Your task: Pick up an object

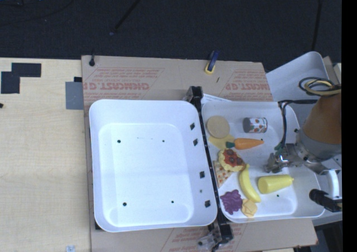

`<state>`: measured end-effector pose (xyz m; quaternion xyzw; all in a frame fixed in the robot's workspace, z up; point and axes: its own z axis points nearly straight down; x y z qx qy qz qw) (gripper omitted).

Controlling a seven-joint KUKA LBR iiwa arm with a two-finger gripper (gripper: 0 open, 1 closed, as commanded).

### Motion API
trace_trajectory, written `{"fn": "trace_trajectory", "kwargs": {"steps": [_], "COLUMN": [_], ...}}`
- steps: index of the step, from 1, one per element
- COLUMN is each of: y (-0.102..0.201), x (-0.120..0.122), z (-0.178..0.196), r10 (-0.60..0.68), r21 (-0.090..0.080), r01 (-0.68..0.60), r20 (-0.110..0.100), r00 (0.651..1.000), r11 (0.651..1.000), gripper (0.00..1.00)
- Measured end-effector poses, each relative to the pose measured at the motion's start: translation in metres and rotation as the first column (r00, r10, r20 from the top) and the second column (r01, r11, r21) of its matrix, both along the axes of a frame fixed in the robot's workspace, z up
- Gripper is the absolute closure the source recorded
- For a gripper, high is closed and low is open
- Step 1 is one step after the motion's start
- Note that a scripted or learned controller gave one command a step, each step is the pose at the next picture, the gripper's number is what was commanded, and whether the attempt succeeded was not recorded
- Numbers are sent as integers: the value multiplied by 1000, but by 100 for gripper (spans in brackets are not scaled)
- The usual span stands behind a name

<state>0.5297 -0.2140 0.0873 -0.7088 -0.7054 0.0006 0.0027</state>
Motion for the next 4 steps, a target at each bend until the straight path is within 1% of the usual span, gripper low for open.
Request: {"fn": "trace_trajectory", "kwargs": {"steps": [1,2,3,4], "y": [11,1,1,0], "x": [113,114,37,40], "z": [1,23,-1,1], "r10": [11,6,2,3], "r21": [-3,-2,-1,-3], "r01": [-11,-6,-2,-3], "r20": [-8,2,0,3], "r00": [1000,1000,1000,1000], "r11": [1000,1000,1000,1000], "gripper": [100,100,100,0]}}
